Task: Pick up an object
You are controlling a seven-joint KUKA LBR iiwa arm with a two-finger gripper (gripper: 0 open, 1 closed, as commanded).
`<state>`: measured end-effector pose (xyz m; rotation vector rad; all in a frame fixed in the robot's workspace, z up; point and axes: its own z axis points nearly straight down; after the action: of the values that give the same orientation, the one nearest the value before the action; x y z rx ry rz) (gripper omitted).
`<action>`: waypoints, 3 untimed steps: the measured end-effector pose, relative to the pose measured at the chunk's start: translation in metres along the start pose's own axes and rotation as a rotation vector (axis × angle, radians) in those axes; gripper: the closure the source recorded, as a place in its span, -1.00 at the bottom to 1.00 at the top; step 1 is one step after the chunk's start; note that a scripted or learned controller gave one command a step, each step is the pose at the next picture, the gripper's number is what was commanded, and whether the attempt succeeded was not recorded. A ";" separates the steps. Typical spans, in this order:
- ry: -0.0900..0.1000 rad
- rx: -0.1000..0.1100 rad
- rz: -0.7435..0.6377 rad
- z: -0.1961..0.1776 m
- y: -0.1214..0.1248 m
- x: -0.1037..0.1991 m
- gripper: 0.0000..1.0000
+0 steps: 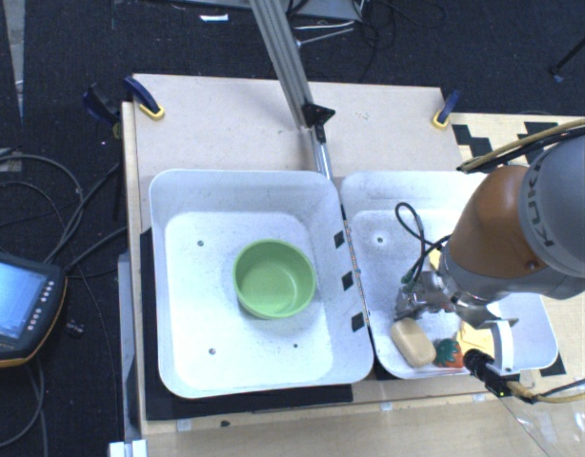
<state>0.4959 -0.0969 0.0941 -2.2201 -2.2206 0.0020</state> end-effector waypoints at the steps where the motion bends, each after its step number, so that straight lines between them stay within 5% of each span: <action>1: 0.000 -0.003 0.000 -0.012 0.001 0.000 1.00; 3: -0.001 -0.007 0.000 -0.117 0.006 -0.009 1.00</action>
<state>0.5021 -0.1062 0.2113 -2.2243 -2.2240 -0.0043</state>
